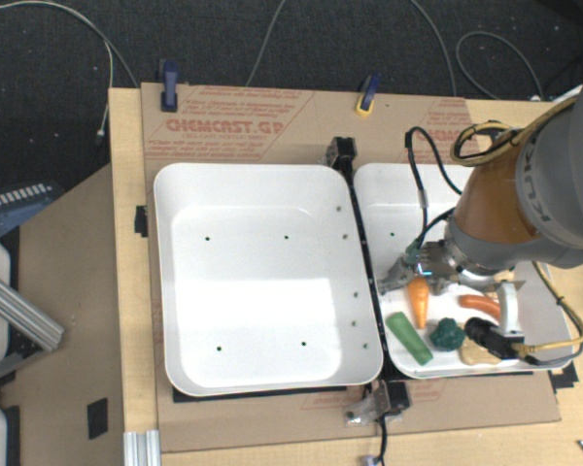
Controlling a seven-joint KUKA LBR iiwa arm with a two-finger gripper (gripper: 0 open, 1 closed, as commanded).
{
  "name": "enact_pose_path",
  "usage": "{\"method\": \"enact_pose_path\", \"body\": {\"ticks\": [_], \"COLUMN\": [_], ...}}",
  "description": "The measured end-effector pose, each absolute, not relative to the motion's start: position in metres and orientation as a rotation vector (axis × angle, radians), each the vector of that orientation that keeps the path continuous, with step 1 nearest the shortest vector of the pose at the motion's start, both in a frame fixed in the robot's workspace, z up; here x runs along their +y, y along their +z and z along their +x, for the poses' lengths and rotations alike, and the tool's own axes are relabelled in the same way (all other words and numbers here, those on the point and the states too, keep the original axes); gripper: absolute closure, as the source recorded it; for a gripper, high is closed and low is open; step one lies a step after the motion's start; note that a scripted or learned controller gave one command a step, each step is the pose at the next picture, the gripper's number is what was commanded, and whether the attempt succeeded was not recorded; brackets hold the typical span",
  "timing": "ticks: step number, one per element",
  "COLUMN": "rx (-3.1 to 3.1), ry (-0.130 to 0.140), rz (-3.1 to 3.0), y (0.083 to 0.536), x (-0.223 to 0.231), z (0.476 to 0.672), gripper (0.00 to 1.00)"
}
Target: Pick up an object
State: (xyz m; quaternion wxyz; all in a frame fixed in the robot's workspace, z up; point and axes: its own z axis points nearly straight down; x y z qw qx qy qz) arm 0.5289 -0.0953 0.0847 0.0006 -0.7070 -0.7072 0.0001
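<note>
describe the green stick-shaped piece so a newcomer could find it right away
Look in the right bin, at its near-left corner just below the gripper. The green stick lies diagonally beside the orange carrot. It is long, flat-sided and light green, unlike the lumpy dark teal object to its right.

2 white bins point(262, 178), 2 orange carrots point(420, 304), 1 green block point(409, 339), 1 teal lump point(448, 334).

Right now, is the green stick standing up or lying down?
Lying down. The green stick rests flat and slanted on the floor of the right bin, beside the orange carrot.
</note>
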Motion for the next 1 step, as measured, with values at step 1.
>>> {"method": "enact_pose_path", "body": {"ticks": [1], "rx": [-2.223], "ry": [-0.004], "rz": [-2.227], "y": [0.1375], "x": [-0.1393], "z": [0.5658], "gripper": [0.0]}}
